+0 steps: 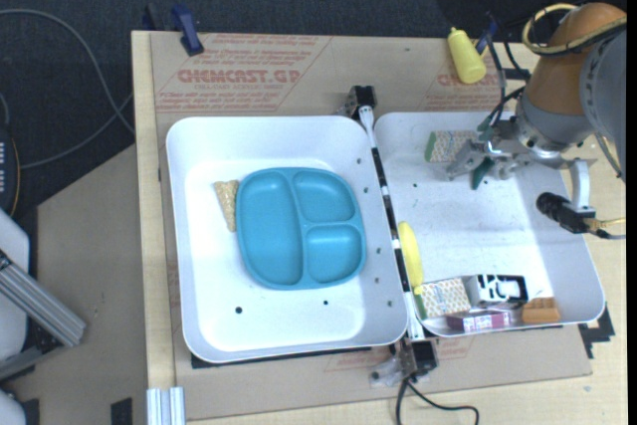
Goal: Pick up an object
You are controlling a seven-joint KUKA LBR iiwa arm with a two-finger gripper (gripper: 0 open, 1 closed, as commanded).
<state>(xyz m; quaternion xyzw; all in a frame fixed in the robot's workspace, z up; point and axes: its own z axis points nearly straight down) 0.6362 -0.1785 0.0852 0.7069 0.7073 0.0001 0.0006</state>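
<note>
Gripper (485,161) low over the far end of the right bin (557,264), fingers spread and clasping nothing. Nearest target — a speckled sponge (445,147) — lies just left of the fingertips, its long axis running left-right along the far wall. Right bin also holds a yellow banana (409,255) at its left wall and a second sponge (443,296), a card (501,289) and small boxes (498,318) along its near edge. Left bin (199,204) — 1 blue divided plate (299,226) over a cracker-like piece (227,199).

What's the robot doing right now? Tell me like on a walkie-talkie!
End effector low in the right bin, near top edge. Patterned sponge just beside it, not visibly gripped. Blue divided plate sits in left bin. Nothing in the way.
</note>
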